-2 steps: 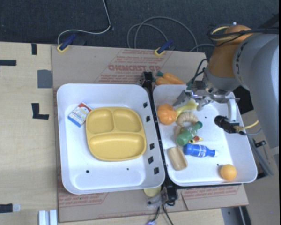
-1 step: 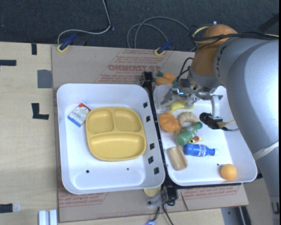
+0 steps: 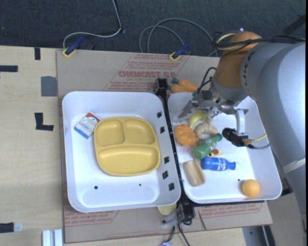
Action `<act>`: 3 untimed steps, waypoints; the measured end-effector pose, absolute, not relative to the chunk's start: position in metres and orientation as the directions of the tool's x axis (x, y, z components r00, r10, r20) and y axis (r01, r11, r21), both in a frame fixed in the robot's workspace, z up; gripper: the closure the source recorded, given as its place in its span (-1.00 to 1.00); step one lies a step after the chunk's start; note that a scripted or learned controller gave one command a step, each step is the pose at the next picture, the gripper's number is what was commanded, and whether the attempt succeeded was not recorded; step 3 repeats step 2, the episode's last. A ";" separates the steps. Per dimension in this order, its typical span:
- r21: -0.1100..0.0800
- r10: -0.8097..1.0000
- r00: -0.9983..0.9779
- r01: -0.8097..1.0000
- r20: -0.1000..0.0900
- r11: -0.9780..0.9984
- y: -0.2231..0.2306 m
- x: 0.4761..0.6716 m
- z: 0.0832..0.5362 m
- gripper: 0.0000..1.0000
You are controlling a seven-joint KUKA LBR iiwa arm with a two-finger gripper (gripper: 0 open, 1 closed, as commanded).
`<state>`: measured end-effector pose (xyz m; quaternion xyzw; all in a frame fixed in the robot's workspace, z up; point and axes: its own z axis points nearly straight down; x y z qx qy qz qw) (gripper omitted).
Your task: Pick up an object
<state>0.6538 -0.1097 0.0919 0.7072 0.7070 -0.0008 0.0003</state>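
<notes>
**Arm over the right bin's cluster of toy foods**

Where the brown cardboard sheet [image 3: 138,70] shows between the bins and the dark carpet, red printing runs across it; the letters look like "CHEMCAST GP", though they are faint. Two blue-and-yellow clips [image 3: 180,51] pin its far edge, one at 11 o'clock and one near 12.

Two white bins sit side by side on the pale wooden bench [image 3: 20,152], which carries several black tape marks. Black cables loop over the carpet at 12 o'clock.

One yellow divided plate [image 3: 127,145] with three compartments lies in the left bin [image 3: 77,188]. One small blue-and-white carton [image 3: 87,125] lies at the plate's 10 o'clock, touching its rim; its print is too small to read.

Bunched in the right bin [image 3: 262,158] are one orange toy fruit [image 3: 185,135], one pale croissant-like piece [image 3: 206,130], one yellow piece [image 3: 196,120], one green toy [image 3: 207,149], one blue bottle [image 3: 218,164] lying flat and one tan bread-like piece [image 3: 194,172]. One orange ball [image 3: 250,188] lies apart at 5 o'clock. One carrot-like toy [image 3: 184,86] lies at the bin's far rim.

Reaching in from 3 o'clock, the gripper [image 3: 208,106] hangs just above the yellow and pale pieces. I cannot tell whether its fingers are spread or closed.
</notes>
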 end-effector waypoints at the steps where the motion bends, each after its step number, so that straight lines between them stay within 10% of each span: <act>1: -0.006 1.000 -0.001 1.000 -0.001 0.001 -0.109 0.652 0.096 1.00; 2: 0.006 1.000 -0.006 1.000 0.002 0.006 -0.056 0.636 0.190 1.00; 3: 0.006 1.000 -0.006 1.000 0.002 0.006 -0.056 0.636 0.190 1.00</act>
